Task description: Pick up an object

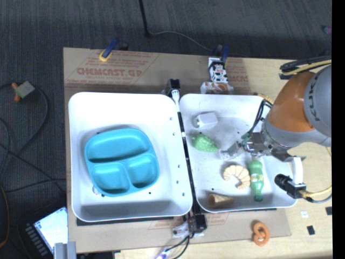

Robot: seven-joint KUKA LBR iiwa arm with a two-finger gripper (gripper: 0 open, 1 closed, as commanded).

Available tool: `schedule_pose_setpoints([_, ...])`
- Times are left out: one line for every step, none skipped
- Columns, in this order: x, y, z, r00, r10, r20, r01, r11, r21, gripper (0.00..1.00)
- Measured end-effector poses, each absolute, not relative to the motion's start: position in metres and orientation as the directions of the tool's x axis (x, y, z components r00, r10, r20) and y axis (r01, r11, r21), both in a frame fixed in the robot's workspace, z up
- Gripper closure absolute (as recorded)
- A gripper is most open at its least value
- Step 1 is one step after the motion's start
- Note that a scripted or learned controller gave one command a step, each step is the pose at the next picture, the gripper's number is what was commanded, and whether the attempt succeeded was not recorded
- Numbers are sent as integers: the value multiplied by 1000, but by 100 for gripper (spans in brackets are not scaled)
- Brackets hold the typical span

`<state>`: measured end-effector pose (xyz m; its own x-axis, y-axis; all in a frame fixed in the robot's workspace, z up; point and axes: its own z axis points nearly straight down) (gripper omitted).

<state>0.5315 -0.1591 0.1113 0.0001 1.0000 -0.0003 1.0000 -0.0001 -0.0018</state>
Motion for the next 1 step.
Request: schedule_pose_setpoints([546,-130,87,0,1000,-1,1000,0,1,0])
